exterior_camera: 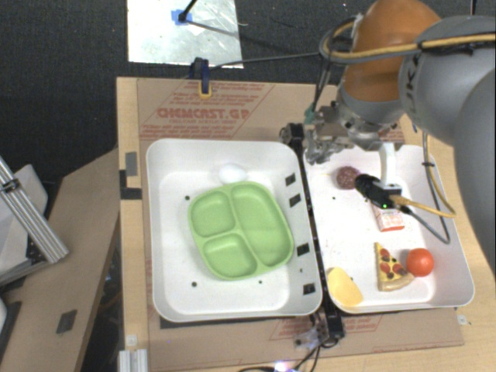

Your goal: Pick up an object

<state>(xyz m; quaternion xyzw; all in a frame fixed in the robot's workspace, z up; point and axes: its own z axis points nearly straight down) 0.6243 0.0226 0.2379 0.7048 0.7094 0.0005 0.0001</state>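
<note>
My gripper [316, 152] hangs over the far left corner of the right bin [457, 281], close to the divider between the bins. A dark maroon round thing [346, 177] lies just to its right. Further toward the front of the same bin lie a small red and white box [390, 220], a pizza slice [390, 268], a red tomato [419, 262] and a yellow piece [344, 287] at the front left corner. Nothing shows in the gripper's grasp.
A green divided plate [240, 229] lies in the left bin [167, 285], with a small white thing [231, 173] behind it. The grey arm with its orange band [387, 29] looms over the back of the right bin.
</note>
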